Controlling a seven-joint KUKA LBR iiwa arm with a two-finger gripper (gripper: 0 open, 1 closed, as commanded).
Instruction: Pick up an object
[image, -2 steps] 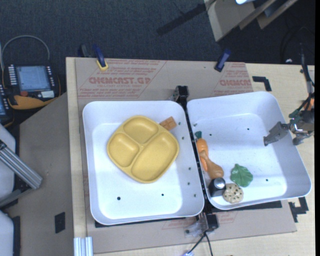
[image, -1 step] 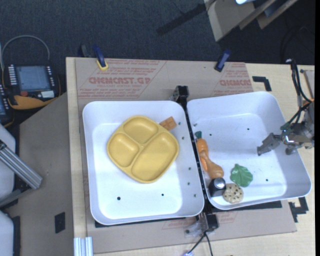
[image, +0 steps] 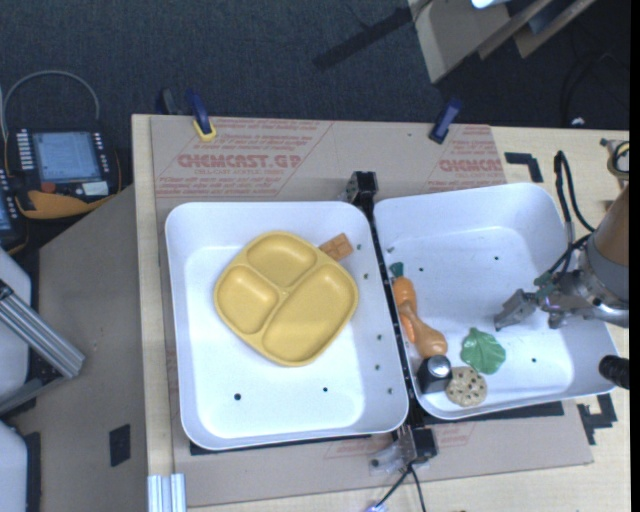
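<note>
My gripper hangs low over the right bin, near its right side, open with nothing between its fingers. A green leafy piece lies just left of and below it, apart from the fingertips. Beside that lie a speckled cookie and a small black and silver item. An orange carrot and a second orange piece rest along the bin's left wall.
The left bin holds a yellow divided plate, with a small brown item at the plate's upper right edge. The arm and cables cross the right bin's right rim.
</note>
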